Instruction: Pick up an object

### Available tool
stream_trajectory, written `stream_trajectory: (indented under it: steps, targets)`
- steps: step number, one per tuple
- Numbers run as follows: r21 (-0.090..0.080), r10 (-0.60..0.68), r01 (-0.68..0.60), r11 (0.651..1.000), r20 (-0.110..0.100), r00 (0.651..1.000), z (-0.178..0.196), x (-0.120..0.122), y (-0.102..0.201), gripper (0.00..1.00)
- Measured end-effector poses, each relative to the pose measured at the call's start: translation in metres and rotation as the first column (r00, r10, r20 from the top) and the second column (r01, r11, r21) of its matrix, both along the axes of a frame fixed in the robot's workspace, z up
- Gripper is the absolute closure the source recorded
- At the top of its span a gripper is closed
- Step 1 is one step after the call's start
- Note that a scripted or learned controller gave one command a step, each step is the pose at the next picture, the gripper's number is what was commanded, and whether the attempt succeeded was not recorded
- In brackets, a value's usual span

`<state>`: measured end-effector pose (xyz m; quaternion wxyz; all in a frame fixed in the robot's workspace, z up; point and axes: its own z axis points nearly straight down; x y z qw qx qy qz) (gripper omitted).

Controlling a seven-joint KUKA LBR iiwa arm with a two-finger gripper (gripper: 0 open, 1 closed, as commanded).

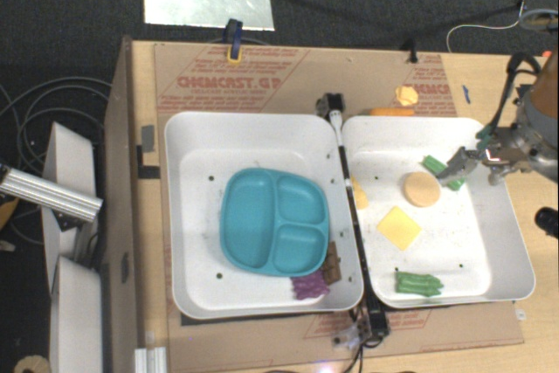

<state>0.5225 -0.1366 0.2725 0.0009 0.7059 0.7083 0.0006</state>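
my claw [458,171] hangs over the right bin [515,262]; i cannot tell how it is set. a small green piece [434,164] lies just left of it, flat and oblong, slanting from upper left to lower right. a tan round disc [421,189] sits just below-left.

Left bin [188,214]: blue divided plate [275,223], purple piece [307,286] at its near edge. Right bin [498,223]: round tan piece [421,189], yellow square [399,227], green pieces [417,282]. Gripper [463,166] over far-right edge.
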Motion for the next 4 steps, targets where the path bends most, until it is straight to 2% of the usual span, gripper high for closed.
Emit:
stream_trajectory:
  steps: [1, 2, 3, 4]
  targets:
    - [0.002, 0.004, -0.004, 1.000, -0.008, 1.000, -0.104, 0.039, 0.006, 0.00]
    - [-0.006, -0.003, 0.003, 1.000, 0.006, 1.000, -0.187, 0.046, 0.002, 0.00]
    - [-0.007, -0.003, 0.003, 1.000, 0.016, 1.000, -0.171, 0.050, 0.001, 1.00]
    - [-0.002, 0.000, 0.000, 1.000, 0.007, 1.000, -0.072, 0.048, -0.006, 1.00]
